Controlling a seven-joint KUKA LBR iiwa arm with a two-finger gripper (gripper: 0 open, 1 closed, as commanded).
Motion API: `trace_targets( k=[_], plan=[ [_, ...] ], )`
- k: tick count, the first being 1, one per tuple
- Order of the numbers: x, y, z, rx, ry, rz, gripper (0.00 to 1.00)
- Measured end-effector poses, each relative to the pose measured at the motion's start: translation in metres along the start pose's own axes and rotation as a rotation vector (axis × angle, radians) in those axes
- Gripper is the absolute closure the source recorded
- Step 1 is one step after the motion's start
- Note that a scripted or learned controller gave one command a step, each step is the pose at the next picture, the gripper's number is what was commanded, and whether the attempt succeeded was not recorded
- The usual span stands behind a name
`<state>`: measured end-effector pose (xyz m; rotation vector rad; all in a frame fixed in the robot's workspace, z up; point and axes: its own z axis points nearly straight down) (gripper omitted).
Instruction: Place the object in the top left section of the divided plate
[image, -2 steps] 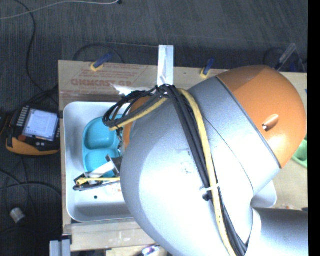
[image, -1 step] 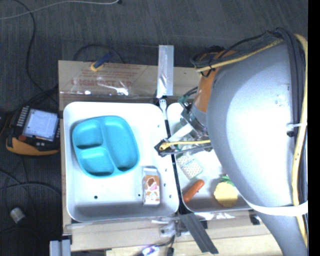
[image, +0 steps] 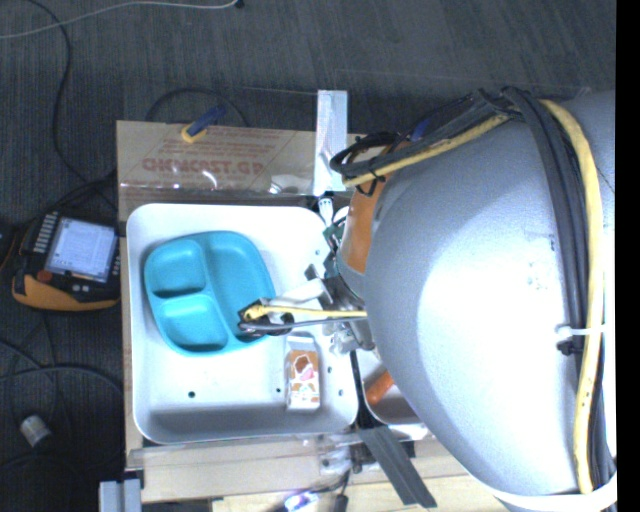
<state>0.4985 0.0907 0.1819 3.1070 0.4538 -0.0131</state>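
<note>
**Gripper at the edge of the blue divided plate**

A blue divided plate (image: 205, 288) lay in the left white bin (image: 180, 400). The grey arm (image: 480, 300), with its orange band, reached in from the plate's right. Its gripper (image: 252, 319) sat at the plate's lower right rim, thin yellow and black fingers lying almost flat. Whether they were open or closed could not be told, nor whether anything sat between them. A small packet (image: 302, 377), white with reddish print, lay on the bin floor to the lower right of the plate, just below the gripper and apart from it.
</note>
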Motion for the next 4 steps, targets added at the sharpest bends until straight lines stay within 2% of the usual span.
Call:
trace_targets(
  k=[1, 2, 3, 4],
  plan=[
    [0.0, 0.125, 0.0, -0.001, 0.0, 0.027, 1.0],
    [0.017, 0.041, 0.0, 0.002, 0.001, 0.086, 1.0],
    [0.114, -0.033, 0.092, -0.005, 0.018, 0.065, 1.0],
    [0.137, 0.06, -0.002, -0.002, 0.004, 0.089, 1.0]
  ],
)
